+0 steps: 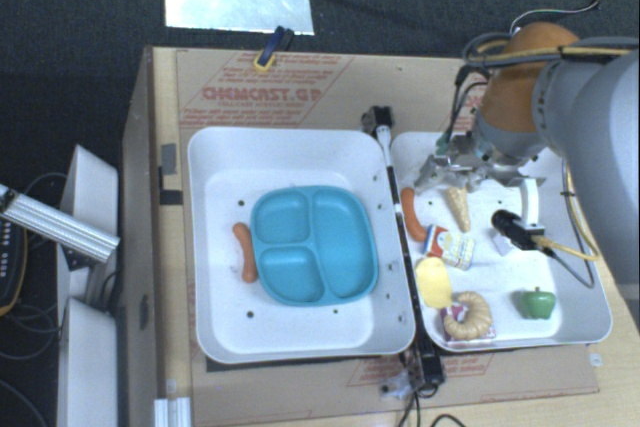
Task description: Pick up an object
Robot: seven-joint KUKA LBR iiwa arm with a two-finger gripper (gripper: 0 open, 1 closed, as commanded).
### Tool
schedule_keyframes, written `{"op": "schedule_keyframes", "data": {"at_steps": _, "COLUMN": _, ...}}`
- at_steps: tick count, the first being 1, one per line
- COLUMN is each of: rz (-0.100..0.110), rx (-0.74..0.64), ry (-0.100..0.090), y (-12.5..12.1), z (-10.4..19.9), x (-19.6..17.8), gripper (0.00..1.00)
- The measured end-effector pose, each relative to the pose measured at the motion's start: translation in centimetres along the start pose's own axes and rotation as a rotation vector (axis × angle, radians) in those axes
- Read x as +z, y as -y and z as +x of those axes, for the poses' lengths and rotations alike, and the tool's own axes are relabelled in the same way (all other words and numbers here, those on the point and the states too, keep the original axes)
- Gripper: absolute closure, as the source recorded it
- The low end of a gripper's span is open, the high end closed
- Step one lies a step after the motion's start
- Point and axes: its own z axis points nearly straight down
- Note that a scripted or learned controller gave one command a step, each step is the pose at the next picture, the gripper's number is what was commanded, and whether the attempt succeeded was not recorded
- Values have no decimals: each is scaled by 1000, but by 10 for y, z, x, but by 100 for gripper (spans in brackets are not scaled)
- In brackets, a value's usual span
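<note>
- A brown cardboard sheet covers the bench, which stands on dark carpet; two shallow white bins sit on it side by side.
- The gripper hangs low over the far left corner of the right bin. From this angle I cannot tell whether it is spread or pressed together, and nothing shows as held in it.
- Just beside the gripper, on its near side, lies a pale cone, its tip pointing toward the near edge of the bin.
- A red sausage lies along that bin's left wall, near the cone.
- Nearer the camera come a small labelled can, a yellow fruit just beside it, and a sugared doughnut touching the fruit.
- A green pepper sits apart from them, toward the bin's near right corner.
- The grey arm with its orange band reaches in from the right above the bin.
- The left bin holds a blue divided plate in its middle, with an orange sausage just beside the plate's left edge.
</note>
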Motion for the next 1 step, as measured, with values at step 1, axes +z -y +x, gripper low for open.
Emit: {"op": "schedule_keyframes", "data": {"at_steps": 1, "rz": 0, "rx": 4, "ry": 2, "y": 10, "z": -18, "x": 0, "gripper": 0}}
